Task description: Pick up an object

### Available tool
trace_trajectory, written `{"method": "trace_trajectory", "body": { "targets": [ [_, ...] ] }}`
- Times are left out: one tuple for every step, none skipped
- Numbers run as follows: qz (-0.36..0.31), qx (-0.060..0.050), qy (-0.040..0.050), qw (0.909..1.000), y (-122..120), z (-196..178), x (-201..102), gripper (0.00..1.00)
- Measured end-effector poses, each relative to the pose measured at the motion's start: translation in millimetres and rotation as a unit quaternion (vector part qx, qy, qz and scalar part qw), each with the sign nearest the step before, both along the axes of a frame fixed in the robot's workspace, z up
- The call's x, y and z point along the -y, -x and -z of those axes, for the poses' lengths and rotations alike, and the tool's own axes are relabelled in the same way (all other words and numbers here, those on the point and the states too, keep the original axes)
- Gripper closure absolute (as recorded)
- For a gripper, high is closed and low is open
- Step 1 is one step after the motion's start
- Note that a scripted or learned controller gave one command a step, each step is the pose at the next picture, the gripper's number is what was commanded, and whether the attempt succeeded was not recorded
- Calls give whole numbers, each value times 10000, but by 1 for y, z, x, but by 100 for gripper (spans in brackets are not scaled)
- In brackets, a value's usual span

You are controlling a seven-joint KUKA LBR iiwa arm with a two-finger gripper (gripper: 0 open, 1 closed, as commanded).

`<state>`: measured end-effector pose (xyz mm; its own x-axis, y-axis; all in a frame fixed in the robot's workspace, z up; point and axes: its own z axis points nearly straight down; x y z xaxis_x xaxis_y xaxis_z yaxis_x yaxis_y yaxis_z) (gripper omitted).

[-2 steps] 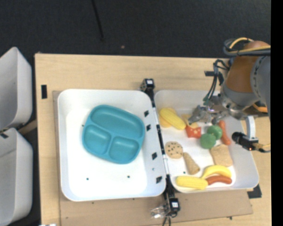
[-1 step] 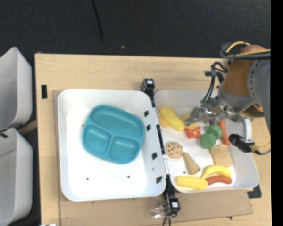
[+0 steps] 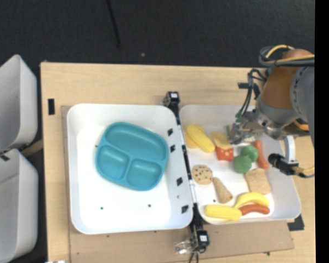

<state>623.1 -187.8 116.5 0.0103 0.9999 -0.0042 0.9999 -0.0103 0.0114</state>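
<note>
My gripper (image 3: 237, 135) hangs low over the right bin (image 3: 288, 201), near its upper middle. Just under and beside it lie a pale yellow cheese wedge (image 3: 220, 141) and a red piece (image 3: 225, 154). A green broccoli-like toy (image 3: 244, 160) and an orange carrot (image 3: 260, 153) lie to the gripper's lower right. Left of it rests a yellow corn cob (image 3: 199, 137). Nothing shows between the fingers.
The left bin (image 3: 82, 212) holds a teal divided plate (image 3: 132, 155). Further down the right bin lie a cookie (image 3: 202, 173), a cone (image 3: 222, 190), a toast slice (image 3: 257, 181), a banana (image 3: 223, 212) and a hot dog (image 3: 253, 204). The arm's grey and orange wrist (image 3: 282, 92) looms at the right.
</note>
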Motion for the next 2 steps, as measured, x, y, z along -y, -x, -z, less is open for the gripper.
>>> {"method": "trace_trajectory", "body": {
  "targets": [
    [-30,-29,-12,10000,-1,-44,0,100],
    [-65,-16,-3,10000,-10,-104,7,100]
  ]
}}
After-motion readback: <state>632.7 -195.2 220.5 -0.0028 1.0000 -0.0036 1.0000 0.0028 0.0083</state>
